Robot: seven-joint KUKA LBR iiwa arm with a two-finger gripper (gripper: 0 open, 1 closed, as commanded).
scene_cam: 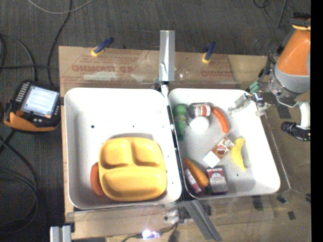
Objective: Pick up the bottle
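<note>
Nearest you sits the yellow tray [133, 168]; your green bottle [179, 120] lies near-to-far by the divider; gripper [246, 101] grip unclear.

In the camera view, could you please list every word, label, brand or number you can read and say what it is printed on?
No text can be read for certain.
Cardboard sheet behind the bins: red printing, mirrored and too faint to read.
Can: label blurred.
Small red box and carton: markings too small.
Green bottle: no legible label.
Handheld screen: glare, unreadable.
</note>
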